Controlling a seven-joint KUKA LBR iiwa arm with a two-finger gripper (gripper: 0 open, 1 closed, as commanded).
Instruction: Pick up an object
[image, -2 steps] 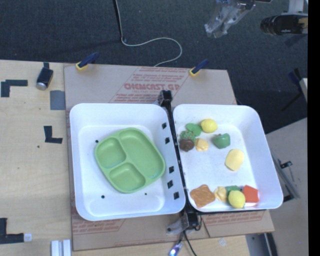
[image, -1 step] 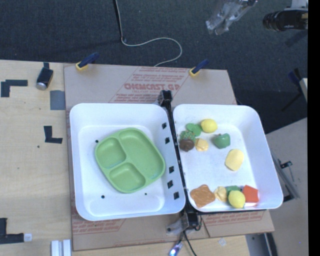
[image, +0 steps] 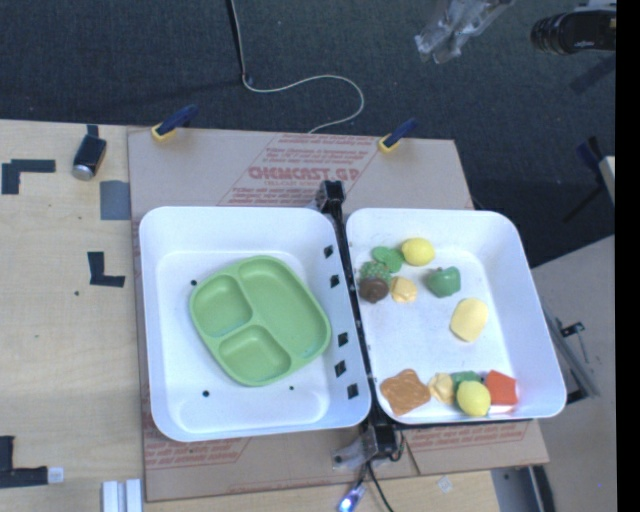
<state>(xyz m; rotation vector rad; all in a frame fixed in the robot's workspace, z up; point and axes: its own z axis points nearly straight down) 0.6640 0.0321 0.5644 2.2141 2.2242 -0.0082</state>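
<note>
In the camera view, the gripper (image: 455, 25) is a pale, smeared shape at the top edge, over the dark floor beyond the table (image: 60, 300) and well apart from both bins. It is too blurred to tell whether it is open or closed, and nothing can be seen in its grasp. A dark part of the arm (image: 572, 32) to its right is cut off by the frame.

The objects to pick from all lie in the right bin (image: 520, 300). Near its far left corner a yellow lemon (image: 418, 251) sits just beside a green leafy piece (image: 385, 260), with a brown round piece (image: 374, 290) and a small pale yellow chunk (image: 403, 291) below them and a green pepper (image: 443, 281) to their right. A pale yellow lump (image: 469, 320) lies alone near the middle. Along the near wall an orange-brown flat piece (image: 404, 391), a yellow ball (image: 473, 399) and a red block (image: 501, 390) crowd together; a small green thing behind the ball is partly hidden.

The left bin (image: 160, 300) holds a green divided tray (image: 260, 320), lying flat at a slant.
</note>
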